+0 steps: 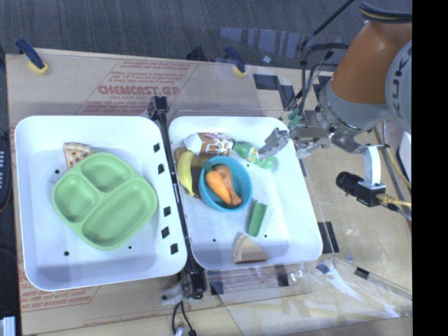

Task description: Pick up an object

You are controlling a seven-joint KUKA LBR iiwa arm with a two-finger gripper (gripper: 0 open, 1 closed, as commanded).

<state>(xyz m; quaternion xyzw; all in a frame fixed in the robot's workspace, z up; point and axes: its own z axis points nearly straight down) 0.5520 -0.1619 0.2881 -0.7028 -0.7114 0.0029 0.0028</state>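
My gripper (274,144) hangs over the far right corner of the right bin (309,224), just above a small green bottle (250,152) that lies on its side. Whether it touches the bottle is unclear. Left of the bottle lies a brown and white packet (211,143). A blue bowl (225,183) holding an orange carrot (222,185) sits mid-bin, with a yellow banana (185,173) against its left side. A green stick-shaped piece (257,218) and a tan bread wedge (247,250) lie nearer the front.
The left bin (28,257) bears a green divided plate (105,198) and a toast slice (75,152) at its far left corner. A black divider (171,187) runs between the bins. The arm's orange band (367,51) and cables stand at the right.
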